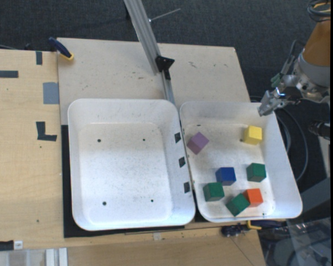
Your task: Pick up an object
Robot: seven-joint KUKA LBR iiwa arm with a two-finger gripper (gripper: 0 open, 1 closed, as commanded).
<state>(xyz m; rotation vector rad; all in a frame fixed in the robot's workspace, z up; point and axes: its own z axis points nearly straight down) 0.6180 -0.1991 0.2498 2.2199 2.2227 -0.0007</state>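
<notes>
The gripper (268, 105) hangs at the far right rim of the right bin (286, 170), carrying nothing; whether its fingers stand wide or narrow I cannot tell, since they are too small and blurred against the rim. The closest thing to pick is the yellow block (253, 134), lying in the right bin just below and left of the gripper, near the right wall and well apart from the other blocks. Taking that yellow block as the mark: the purple block (197, 143) sits off to its left by the wall between the bins, the blue block (226, 175) below and left, one green block (256, 172) directly below, and further down an orange block (254, 196) touching a second green block (238, 204), with a third green block (213, 191) left of those. The yellow block looks like a small, stiff, light cube with flat faces, probably smooth painted wood or plastic, so unlikely to crush but liable to slide or twist if pinched across corners. A grip on two opposite flat sides, fingers squared to its slight tilt, seems best, and there is free floor around it for the fingers.
</notes>
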